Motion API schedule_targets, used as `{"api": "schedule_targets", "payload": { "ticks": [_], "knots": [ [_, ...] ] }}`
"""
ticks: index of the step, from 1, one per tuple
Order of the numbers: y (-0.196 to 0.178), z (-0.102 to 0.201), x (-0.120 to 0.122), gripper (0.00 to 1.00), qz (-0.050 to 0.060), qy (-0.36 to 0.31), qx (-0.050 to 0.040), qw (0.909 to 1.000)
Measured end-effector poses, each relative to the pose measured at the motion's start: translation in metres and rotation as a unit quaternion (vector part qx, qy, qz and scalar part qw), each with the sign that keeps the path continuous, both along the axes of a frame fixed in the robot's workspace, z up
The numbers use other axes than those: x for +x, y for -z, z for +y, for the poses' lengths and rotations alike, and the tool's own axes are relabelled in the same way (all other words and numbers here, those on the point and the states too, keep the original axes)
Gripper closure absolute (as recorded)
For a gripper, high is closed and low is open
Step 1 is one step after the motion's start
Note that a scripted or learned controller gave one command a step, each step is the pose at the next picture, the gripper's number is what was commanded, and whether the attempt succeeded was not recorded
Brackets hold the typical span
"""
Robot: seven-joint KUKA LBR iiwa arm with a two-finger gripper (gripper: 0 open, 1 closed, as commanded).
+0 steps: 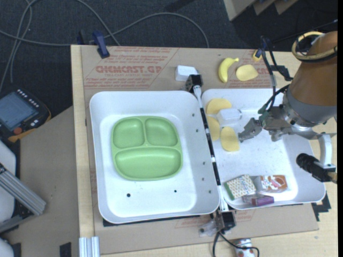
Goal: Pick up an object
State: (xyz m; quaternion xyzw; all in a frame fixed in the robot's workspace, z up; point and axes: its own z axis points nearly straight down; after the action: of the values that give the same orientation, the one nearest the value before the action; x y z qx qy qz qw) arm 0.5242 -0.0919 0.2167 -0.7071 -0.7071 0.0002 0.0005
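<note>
camera view, from the near edge going back: in the front corner of the right shallow white bin (pixel 278 159) lie a checkered packet (pixel 240 186), a small red and white packet (pixel 273 183) and a purple flat piece (pixel 259 200), all close together and untouched. the left white bin (pixel 102 159) holds a green plastic plate with three compartments (pixel 147 147). further back in the right bin, pale yellow soft pieces (pixel 229 138) and a small white block (pixel 229 116) lie near the divider. the two-finger gripper (pixel 256 128) is low, just beside these, and nothing is between its fingers; i cannot tell if they are spread or closed. so i judge the pick is not yet done: grasp and lift are left. the grey arm with orange band (pixel 316 74) reaches in from the right, wrist bent down toward the bin. beyond the bin, a yellow toy banana (pixel 227 68) lies on the board.
</note>
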Motion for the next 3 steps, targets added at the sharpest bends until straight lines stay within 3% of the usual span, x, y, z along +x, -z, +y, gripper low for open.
{"api": "schedule_targets", "payload": {
  "ticks": [1, 2, 3],
  "knots": [
    [0.024, -0.008, 0.031, 0.0, -0.001, 0.0, -0.0004, 1.0],
    [0.132, -0.009, 0.061, 0.0, -0.001, 0.0, -0.0002, 1.0],
    [0.132, -0.012, 0.045, 0.0, 0.0, 0.0, 0.0003, 1.0]
  ]
}}
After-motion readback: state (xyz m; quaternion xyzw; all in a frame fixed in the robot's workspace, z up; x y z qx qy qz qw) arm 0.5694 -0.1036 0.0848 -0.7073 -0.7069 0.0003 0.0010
